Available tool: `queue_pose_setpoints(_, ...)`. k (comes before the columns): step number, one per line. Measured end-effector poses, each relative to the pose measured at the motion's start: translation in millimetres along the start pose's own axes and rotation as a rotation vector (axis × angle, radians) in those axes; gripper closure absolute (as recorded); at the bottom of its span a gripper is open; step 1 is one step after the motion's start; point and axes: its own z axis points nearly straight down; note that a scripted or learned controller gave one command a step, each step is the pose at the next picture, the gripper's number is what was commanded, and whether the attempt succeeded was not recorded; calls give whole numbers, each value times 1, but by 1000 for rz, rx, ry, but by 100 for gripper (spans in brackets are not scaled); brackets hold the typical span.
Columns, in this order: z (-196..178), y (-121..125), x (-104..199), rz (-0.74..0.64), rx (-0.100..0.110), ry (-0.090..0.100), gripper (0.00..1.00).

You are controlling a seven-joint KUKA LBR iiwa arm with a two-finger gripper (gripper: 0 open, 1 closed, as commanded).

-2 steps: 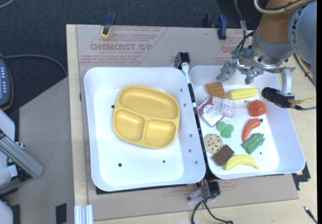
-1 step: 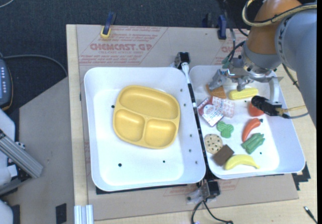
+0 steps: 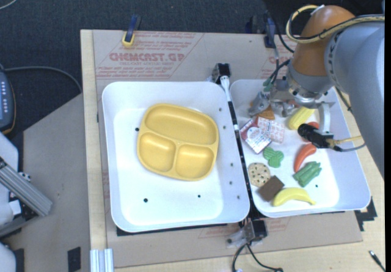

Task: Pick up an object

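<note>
Readable print first: the brown board (image 3: 183, 51) under both bins carries red lettering, "CHEMCAST GP" as best I can make out. The lines below it are too small to read. A red-and-white packet (image 3: 261, 133) in the right bin (image 3: 343, 186) has print on it too, but it's blurred, so no brand from me.

The gripper (image 3: 270, 107) sits low over the far-left part of the right bin, just above the packet's top edge. I can't tell whether the pincer is apart or together, and I see nothing clamped in it.

All the pickable stuff is in the right bin. The packet lies flat, tilted, near the bin's left wall. Just nearer the camera is a green lumpy piece (image 3: 274, 156), then a round cookie (image 3: 259, 173) w/ dark chips, then a brown block (image 3: 271, 187) touching the cookie's lower right. The banana (image 3: 293, 197) lies along the near edge, long axis approx left-right, curve bowed upward. A green pod (image 3: 307, 173) and an orange-red piece (image 3: 305, 154) both lie diagonally, low-left to high-right, side by side. A yellow piece (image 3: 299, 118) sits right of the gripper.

The left bin (image 3: 113, 142) holds a yellow 3-compartment plate (image 3: 178, 141), right way up, around its middle. A yellow clamp (image 3: 128, 38) sits at the board's far edge.
</note>
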Motion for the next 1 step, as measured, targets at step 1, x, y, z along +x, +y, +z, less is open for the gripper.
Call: queue_pose_setpoints(1,-13,1,0,0,-5,-1,100)
